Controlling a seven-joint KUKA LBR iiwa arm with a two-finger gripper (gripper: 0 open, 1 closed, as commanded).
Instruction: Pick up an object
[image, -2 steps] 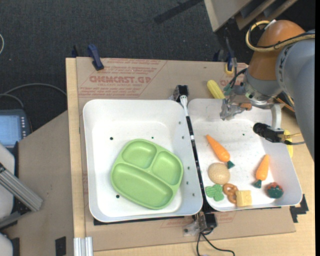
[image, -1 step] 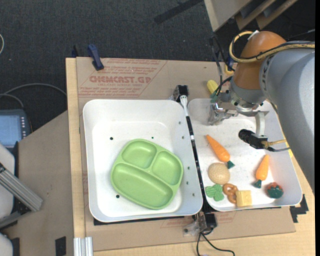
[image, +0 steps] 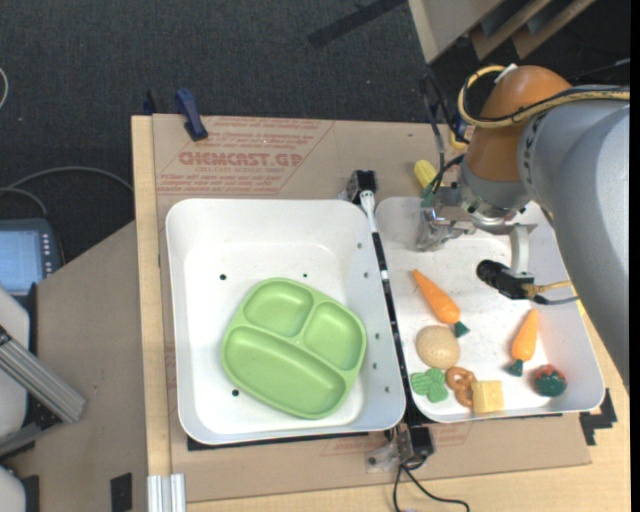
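Reaching claw (image: 436, 232): I am hanging over the far left corner of the right bin (image: 488, 325), close to the wall it shares with the left bin (image: 200, 260); nothing is showing in my grip.
Claw state: I am not managing to tell released from clenched at this slant.
Targets: everything pickable is sitting in the right bin, toward its near half.
Carrot (image: 435, 295): it is lying slanted just below me, the closest thing, apart from the rest.
Beige ball (image: 437, 347): it is resting just past the carrot tip.
Cluster: green piece (image: 430, 383), pretzel (image: 461, 381) and cheese block (image: 488, 396) are crowding together at the near edge, touching or nearly so.
Second carrot (image: 525, 336) and red piece (image: 547, 380): they are sitting at the right side, well apart from me.
Green plate (image: 292, 347): it is lying alone in the left bin.
Risk, empty grab: going straight down here, I am likely closing on bare floor.
Risk, wall: working this near the corner, I am risking a knock on the shared wall.
Risk, slip: the carrot is tapering and round, so a grip off its middle is likely squeezing it out sideways.
Risk, roll: the ball is likely rolling off if nudged.
Risk, cluster: reaching there, I am risking catching two things or shoving them against the rim.
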